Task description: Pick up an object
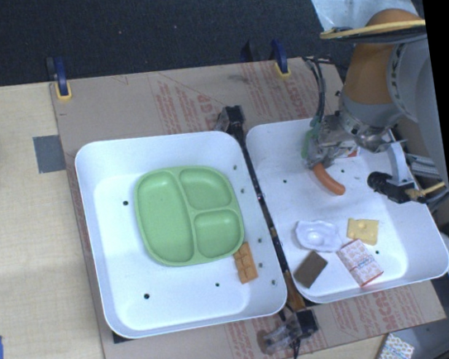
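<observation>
Here, a smooth green divided plate (189,214) is seen in the left bin (107,234). Right of the plate, a ridged brown wafer (245,263) is laid. Further right, a glossy orange sausage (329,180) is found directly under the gripper (321,152); whether it is grasped cannot be told.
</observation>
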